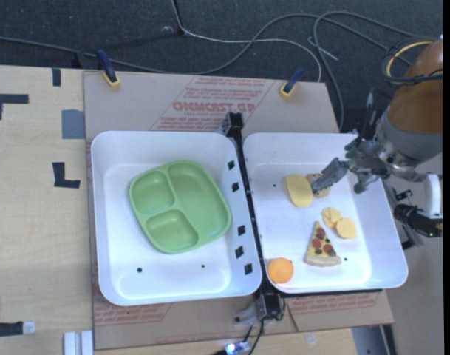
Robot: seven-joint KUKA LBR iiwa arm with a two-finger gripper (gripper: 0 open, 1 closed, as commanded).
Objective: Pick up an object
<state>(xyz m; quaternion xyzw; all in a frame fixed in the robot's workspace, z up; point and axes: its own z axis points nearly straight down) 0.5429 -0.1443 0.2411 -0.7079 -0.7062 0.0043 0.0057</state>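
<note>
Camera view from above the bench: two shallow white plastic bins sit side by side on a printed cardboard sheet, divided by a black clipped seam. The left bin (110, 272) holds a pale green tray (179, 205) with three moulded compartments, smooth, matte and set at a tilt. The right bin (380, 272) holds toy foods: a rounded, soft-edged yellow piece (299, 191) near its middle, a small tan item (318, 181) just beside it toward the arm, a cluster of yellow discs (338, 222), a triangular pizza slice (322, 246) dotted with red and dark toppings, and a smooth orange ball (281, 270) against the near wall by the seam. The grey arm, its orange band glossy, reaches in from the right, and the dark metal gripper (324, 178) angles down to the tan item next to the yellow piece. Whether its jaws are parted or closed, or grip anything, cannot be told from this angle. Blue-and-yellow clamps (106, 71) pin the cardboard's far corners, and thin cables trail across the dark carpet behind.
</note>
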